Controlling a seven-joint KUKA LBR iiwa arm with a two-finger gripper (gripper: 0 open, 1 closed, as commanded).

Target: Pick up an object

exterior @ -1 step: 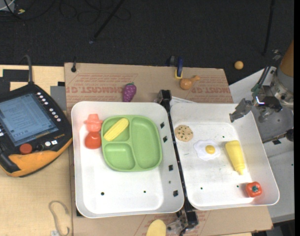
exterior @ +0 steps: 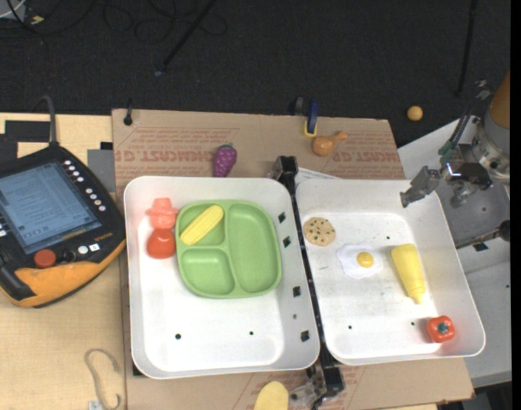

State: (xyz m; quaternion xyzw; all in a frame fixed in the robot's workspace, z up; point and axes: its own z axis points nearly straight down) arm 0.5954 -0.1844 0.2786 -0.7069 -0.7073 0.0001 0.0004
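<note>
In the right bin (exterior: 376,348) lie a cookie (exterior: 319,231), a fried egg (exterior: 361,260), a yellow mustard bottle (exterior: 409,271) and a small red tomato (exterior: 440,329). The left bin (exterior: 209,348) holds a green divided plate (exterior: 243,259) with a yellow corn cob (exterior: 199,224) in it, and a red and pink figure (exterior: 161,227) beside the plate. My gripper (exterior: 436,190) hangs above the right bin's far right corner, apart from every object. Its fingers stand open with nothing between them.
A purple toy (exterior: 225,159), an orange duck-like toy (exterior: 327,143) and a blue and yellow clip (exterior: 312,120) lie on the cardboard behind the bins. A control pendant (exterior: 47,216) sits at the left. A yellow object (exterior: 272,395) rests by the front edge.
</note>
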